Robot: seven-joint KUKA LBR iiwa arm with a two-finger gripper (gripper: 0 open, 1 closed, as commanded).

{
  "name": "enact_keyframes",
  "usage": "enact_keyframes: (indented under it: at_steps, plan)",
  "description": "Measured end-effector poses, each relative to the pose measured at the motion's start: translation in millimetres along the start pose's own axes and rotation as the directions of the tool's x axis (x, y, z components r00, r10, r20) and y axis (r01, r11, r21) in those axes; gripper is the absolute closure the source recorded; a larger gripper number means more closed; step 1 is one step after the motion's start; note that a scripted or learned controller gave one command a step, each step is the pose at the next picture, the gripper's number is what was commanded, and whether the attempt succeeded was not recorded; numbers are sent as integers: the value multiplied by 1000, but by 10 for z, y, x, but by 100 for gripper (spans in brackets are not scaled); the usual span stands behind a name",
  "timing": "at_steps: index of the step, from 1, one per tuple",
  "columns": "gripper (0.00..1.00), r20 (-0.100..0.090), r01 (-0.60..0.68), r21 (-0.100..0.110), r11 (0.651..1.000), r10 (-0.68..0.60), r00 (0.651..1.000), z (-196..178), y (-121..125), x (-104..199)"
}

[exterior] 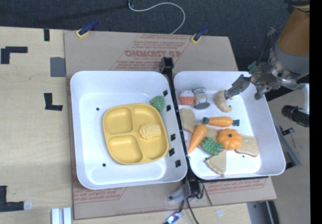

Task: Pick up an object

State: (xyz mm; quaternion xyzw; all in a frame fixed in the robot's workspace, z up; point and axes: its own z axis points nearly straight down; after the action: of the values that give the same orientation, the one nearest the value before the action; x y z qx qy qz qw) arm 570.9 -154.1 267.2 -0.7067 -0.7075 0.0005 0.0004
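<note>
1. I'm watching the arm (294, 42) reaching in from the right edge of the frame, with the gripper (235, 89) hanging over the upper part of the right bin (269, 137).
2. The fingers are pointing down-left toward a beige toy piece (221, 101); I cannot tell whether they are apart or together, as they are reading as one dark blur.
3. Nothing is sitting between them, so I'm calling the pick not yet made.
4. That beige piece is lying just beside the gripper tip, right of a small tin can (200, 98) and a pink cupcake (186, 98).
5. Below it I'm seeing two carrots (220, 122), a pumpkin (229, 138) and bread slices (247, 146) crowding together.
6. I'm judging these as light, stiff plastic play food, smooth and likely slippery, so a squeeze across the narrow middle of the beige piece looks safest.
7. The risk I'm expecting is it skidding sideways toward the can.
8. In the left bin (83, 132) a yellow divided plate (132, 135) is carrying a corn cob (150, 130), with a green piece (158, 102) at its upper right.
</note>
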Motion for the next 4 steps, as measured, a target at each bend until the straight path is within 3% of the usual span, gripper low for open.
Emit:
enact_keyframes:
  at_steps: [3, 4]
  plan:
    - [0, -1, 0, 4, 1000, 0, 1000, 1795, 34, 53]
    - [100, 0, 1, 2, 1000, -1, 1000, 1666, 43, 54]
